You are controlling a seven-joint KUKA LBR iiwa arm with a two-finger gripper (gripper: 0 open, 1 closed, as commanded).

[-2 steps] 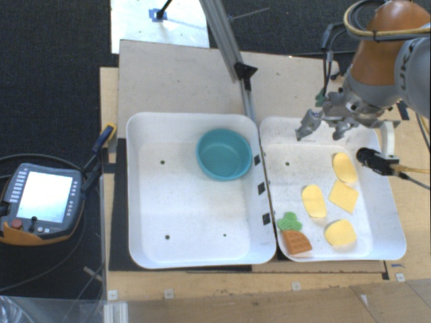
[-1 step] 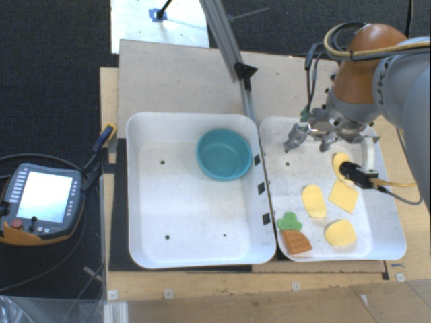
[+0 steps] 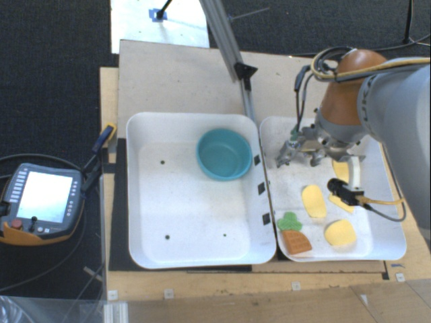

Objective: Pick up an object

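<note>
My gripper (image 3: 299, 159) hangs over the upper left part of the right bin (image 3: 387, 247), and its fingers look spread open with nothing between them. Below it lie a pale yellow oval piece (image 3: 313, 201) and a rounder yellow piece (image 3: 340, 233). A toy carrot (image 3: 295, 239) with a green top (image 3: 289, 221) rests at the bin's front left. Another yellow piece (image 3: 341, 169) is partly hidden behind the wrist and a black cable plug. In the left bin (image 3: 155, 247) sits a teal bowl (image 3: 223, 153), near its back right corner.
The grey arm (image 3: 397, 106) with its orange band (image 3: 350, 86) covers the right bin's back right. A metal pole (image 3: 225, 39) slants down to the divider between the bins. A control pendant (image 3: 40, 200) lies off the bench at the left.
</note>
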